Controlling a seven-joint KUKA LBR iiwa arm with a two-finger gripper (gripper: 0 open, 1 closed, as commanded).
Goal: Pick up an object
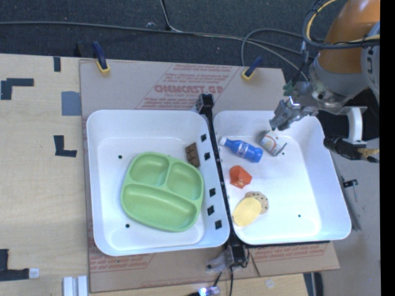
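**me:** Hovering my claw (pixel 276 123) over the far edge of the right bin (pixel 321 184) right now, arm coming in from the right side. Honestly can't tell from this angle whether the claw is open or closed, it's just a dark blob at the tip.

**other guy:** what's under it?

**me:** A small whitish can-looking thing (pixel 271 143) sits just beside the tip, near the far edge of that bin. Can't tell if I'm touching it or just above it. Nothing visibly between my fingers, so I'm not claiming a grab.

**other guy:** and the rest of the bin?

**me:** Blue bottle (pixel 242 150) lying on its side just left of the can, toward the bin's far left corner. Orange block (pixel 240 177) nearer the middle, close to the left wall. Yellow lump (pixel 247 213) at the near left, touching a tan cookie-like thing (pixel 258 201) with dark specks.

**other guy:** left bin?

**me:** Left bin (pixel 102 165) has a green divided plate (pixel 162 191) flat across the middle, and a small brown block (pixel 192 155) by the right wall, just past the plate's far right corner. Black clips run along the seam where the two bins meet.
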